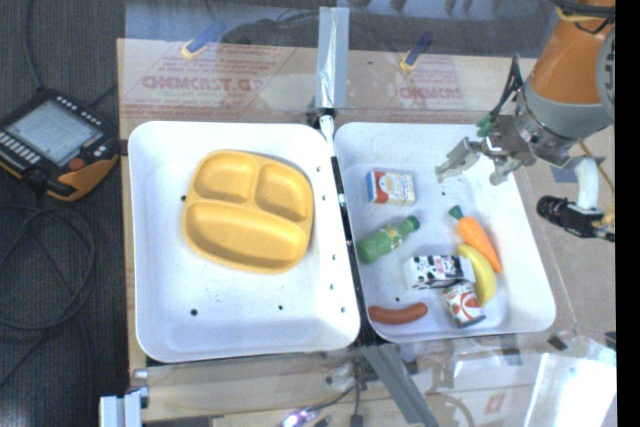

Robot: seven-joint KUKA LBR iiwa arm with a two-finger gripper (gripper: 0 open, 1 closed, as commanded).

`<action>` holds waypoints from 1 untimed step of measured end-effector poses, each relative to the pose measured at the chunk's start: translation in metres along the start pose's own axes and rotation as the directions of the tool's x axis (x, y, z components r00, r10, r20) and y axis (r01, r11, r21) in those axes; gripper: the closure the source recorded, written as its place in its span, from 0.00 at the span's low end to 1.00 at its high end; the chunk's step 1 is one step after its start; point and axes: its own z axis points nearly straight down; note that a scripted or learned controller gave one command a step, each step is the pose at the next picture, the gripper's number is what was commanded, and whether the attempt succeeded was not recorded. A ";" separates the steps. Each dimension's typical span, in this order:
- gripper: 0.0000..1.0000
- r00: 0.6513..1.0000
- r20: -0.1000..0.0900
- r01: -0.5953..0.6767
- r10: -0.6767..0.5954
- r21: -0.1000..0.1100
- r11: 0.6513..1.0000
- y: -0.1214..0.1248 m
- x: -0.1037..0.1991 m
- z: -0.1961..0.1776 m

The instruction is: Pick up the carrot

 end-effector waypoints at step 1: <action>0.00 0.999 0.002 -0.040 0.040 0.000 0.999 -0.024 -0.024 0.110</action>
